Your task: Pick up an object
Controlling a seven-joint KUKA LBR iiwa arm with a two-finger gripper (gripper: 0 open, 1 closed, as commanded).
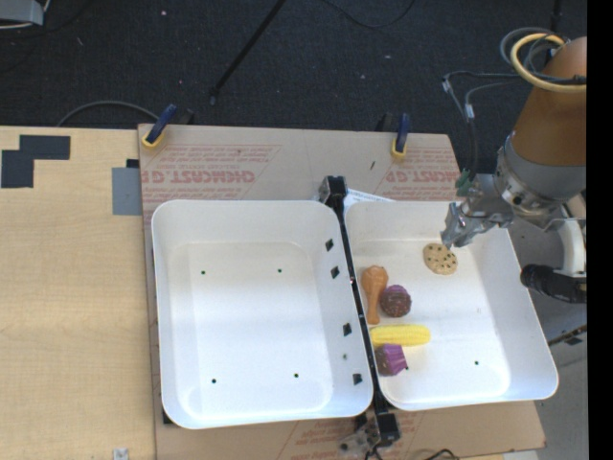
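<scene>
Bench stock as I see it from my remote station, listed left to right.

1. Left bin (182,257): shallow, white, sitting on a sheet of printed cardboard (239,166). Two clamps, one with a yellow tip (158,127) and one blue (401,134), sit at the cardboard's far edge.

2. Divider (347,295): a black strip where the two bins meet, running from far to near.

3. Right bin (517,353): also shallow and white. I count five items in it, most bunched on its left side near the divider.
 - Carrot (374,290): orange, lying lengthwise just beside the divider.
 - Dark purple round piece (396,301): touching or almost touching the carrot's right side.
 - Corn cob (400,335): yellow, lying crosswise, just nearer than the purple round piece.
 - Purple block (391,359): right against the near side of the corn.
 - Cookie (440,258): tan with dark chips, lying flat and apart from the others, farther back and to the right.

4. Claw (452,238): at the end of the grey arm (546,132) that reaches in from the right, over the far part of the right bin, just beside the cookie's far right edge. From this slant I cannot tell how wide it stands, and I see nothing gripped in it.
</scene>
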